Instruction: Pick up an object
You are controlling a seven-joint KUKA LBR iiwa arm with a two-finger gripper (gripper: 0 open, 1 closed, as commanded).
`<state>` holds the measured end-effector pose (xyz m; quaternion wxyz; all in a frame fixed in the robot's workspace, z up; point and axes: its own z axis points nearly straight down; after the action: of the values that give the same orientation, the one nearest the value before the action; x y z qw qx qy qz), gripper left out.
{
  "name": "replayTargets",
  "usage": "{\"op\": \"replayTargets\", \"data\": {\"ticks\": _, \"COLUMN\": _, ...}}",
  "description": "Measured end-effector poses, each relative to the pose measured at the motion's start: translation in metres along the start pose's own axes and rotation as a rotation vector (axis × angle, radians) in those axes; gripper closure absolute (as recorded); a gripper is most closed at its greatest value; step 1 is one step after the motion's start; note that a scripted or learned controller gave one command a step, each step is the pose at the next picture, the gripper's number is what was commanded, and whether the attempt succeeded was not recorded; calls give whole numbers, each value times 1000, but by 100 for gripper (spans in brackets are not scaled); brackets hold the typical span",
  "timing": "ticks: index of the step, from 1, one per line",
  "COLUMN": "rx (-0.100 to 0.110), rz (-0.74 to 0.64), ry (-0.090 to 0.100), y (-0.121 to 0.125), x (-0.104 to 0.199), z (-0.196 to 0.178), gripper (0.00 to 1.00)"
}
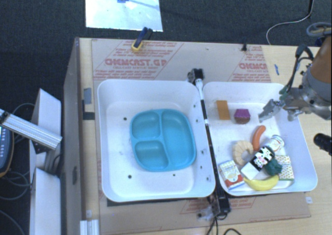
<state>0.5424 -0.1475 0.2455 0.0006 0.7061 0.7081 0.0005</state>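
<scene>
My arm (pixel 317 81) reaches in from the right. My end effector (pixel 280 109) hangs low with its fingers spread apart, holding nothing.

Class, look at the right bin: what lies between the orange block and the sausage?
In the camera view, the purple object lies between the orange block and the sausage.

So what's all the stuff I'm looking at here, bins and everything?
White bins: two, side by side on the bench.
Divided tray: one, light blue, in the left bin.
Block: one, orange-tan, right bin, far side.
Small block: one, purple, beside the tan one.
Sausage: one, orange-red, mid right bin.
Ring-shaped piece: one, cream, beside the sausage.
Banana: one, yellow, near edge of the right bin.
Small carton: one, white and red, near corner.
Arm: one, grey, orange band, from the right.
Pincer: one, grey, over the right bin.
</scene>
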Motion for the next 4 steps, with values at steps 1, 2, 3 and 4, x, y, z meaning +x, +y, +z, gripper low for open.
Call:
{"op": "replayTargets", "data": {"ticks": 1, "rx": 2, "rz": -1, "ry": 1, "y": 51, "x": 33, "z": 84, "gripper": 0}}
{"op": "replayTargets", "data": {"ticks": 2, "rx": 1, "rz": 2, "ry": -1, "y": 49, "x": -1, "z": 161, "gripper": 0}}
{"op": "replayTargets", "data": {"ticks": 3, "rx": 0, "rz": 3, "ry": -1, "y": 1, "x": -26, "z": 161, "gripper": 0}}
{"op": "replayTargets", "data": {"ticks": 4, "rx": 1, "rz": 0, "ry": 1, "y": -32, "x": 37, "z": 161, "gripper": 0}}
